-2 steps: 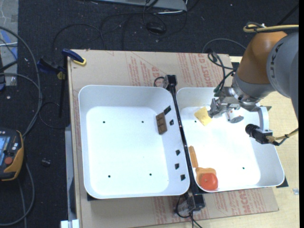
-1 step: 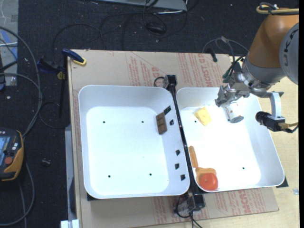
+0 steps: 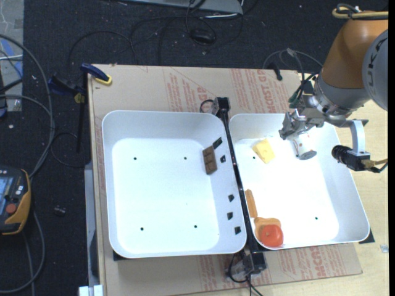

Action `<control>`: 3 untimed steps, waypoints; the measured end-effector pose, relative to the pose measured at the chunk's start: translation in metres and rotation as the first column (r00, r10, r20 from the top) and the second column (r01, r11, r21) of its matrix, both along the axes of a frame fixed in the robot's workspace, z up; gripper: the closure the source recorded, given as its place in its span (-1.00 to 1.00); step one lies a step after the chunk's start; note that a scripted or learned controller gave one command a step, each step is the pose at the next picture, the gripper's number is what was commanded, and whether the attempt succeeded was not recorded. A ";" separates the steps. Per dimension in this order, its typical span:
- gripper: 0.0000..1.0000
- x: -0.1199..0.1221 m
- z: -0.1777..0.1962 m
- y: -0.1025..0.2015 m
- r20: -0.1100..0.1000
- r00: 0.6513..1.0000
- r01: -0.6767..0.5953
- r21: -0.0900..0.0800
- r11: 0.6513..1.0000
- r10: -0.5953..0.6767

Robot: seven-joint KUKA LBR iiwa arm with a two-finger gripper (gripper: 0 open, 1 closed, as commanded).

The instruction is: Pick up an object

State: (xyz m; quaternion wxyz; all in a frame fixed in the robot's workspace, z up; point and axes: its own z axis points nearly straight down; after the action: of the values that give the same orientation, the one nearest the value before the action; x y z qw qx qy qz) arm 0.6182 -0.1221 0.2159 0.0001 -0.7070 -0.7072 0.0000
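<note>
Currently, stage: the gripper (image 3: 300,142) is poised above the back part of the right bin (image 3: 345,184), with nothing seen between its fingers.
Gripper state: whether it is wide or narrow cannot be told from the view; the fingertips are too small and blurred.
Nearest candidate: a yellow block (image 3: 264,150) is seen just beside the gripper, toward the divider, lying flat on the bin floor and apart from the walls.
Other candidates: an orange-red round object (image 3: 270,233) is lodged in the front corner of the right bin, with an orange stick (image 3: 250,202) beside it along the divider; a brown bar (image 3: 210,160) is propped against the right wall of the left bin (image 3: 123,165).
Recommended target: the yellow block is judged the easiest, since it is close and clear of the walls.
Approach: the gripper should be shifted sideways until centred over the block, and its closing axis should be turned across the block's narrower side.
Descent: the fingers should be lowered on both sides of the block, almost to the bin floor, before closing.
Risk: an off-centre closure is likely to push the block aside.
Check: the lift should be counted as good only if the block is seen between the fingers.
</note>
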 end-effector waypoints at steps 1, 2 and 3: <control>1.00 -0.014 0.012 0.054 0.001 1.000 -0.004 0.001 1.000 0.004; 1.00 -0.027 0.022 0.103 0.001 1.000 -0.004 0.001 1.000 0.004; 1.00 -0.036 0.030 0.159 0.000 1.000 -0.005 0.001 1.000 0.005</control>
State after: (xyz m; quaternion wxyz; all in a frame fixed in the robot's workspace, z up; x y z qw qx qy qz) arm 0.5824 0.0373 0.2459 0.0005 -0.7052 -0.7090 -0.0004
